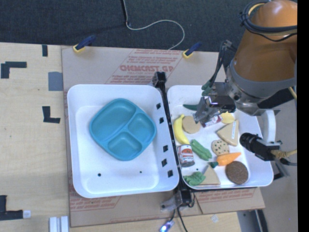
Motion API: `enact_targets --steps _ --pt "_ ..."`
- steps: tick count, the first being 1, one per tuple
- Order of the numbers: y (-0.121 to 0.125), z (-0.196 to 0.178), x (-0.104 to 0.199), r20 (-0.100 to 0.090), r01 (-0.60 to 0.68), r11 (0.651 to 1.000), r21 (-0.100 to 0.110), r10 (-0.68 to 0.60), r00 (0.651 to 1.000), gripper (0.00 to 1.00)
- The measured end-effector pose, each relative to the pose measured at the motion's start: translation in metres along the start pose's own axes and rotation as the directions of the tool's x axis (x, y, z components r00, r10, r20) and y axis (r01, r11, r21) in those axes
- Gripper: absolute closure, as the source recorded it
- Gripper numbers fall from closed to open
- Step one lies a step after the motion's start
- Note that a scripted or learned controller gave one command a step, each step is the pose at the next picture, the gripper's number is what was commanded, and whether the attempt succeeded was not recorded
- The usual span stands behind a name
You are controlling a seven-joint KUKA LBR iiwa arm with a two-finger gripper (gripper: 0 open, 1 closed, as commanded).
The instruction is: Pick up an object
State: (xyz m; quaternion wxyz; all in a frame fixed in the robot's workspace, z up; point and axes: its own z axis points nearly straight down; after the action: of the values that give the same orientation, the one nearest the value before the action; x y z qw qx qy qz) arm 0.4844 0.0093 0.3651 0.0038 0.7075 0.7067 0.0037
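Nearest the camera, at the front of the right bin (270, 180), lie a flat round brown patty (237, 172), a tan sandwich-like slab with a green leafy piece (195, 179) on its near corner, and a small cylindrical can (186, 155) with a red and white label. All of these sit well forward of the gripper (208, 114). A little farther back come an orange carrot (228, 158), tapered and smooth, a round speckled cookie (219, 146), and a bumpy green pod (201, 149), closer to the gripper but apart from it.

Just under and beside the gripper lie a curved yellow banana (180, 130), a round tan disc (191, 125) and a pale wedge of cheese (228, 134). The disc is the closest piece and lies just to its near left. The gripper hangs low over the back half of this bin; its dark metal parts blur together, so whether it is spread or pressed together cannot be told, and nothing can be made out pinched in it. A dark green shape and a red and yellow piece beside it are partly hidden by the gripper.

Well to the gripper's left, the other white bin (77, 129) holds a glossy blue three-compartment plate (123, 128).

Behind the gripper rises the arm (265, 47), with a broad orange band, cut off at the top edge. Farthest back, a thin cable (159, 25) loops over dark carpet.
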Motion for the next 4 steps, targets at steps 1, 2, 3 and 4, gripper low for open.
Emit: enact_targets --steps 1,2,3,4 --pt "-0.003 0.076 0.053 0.0 0.006 1.0 0.02 -0.006 1.0 1.0" --pt "0.001 -0.121 0.047 -0.003 0.004 1.0 -0.007 -0.004 1.0 1.0" --pt "-0.004 0.067 0.075 0.003 0.003 1.0 0.03 -0.004 1.0 1.0" --pt "0.0 -0.04 0.056 -0.001 0.002 1.0 0.001 -0.002 1.0 1.0"
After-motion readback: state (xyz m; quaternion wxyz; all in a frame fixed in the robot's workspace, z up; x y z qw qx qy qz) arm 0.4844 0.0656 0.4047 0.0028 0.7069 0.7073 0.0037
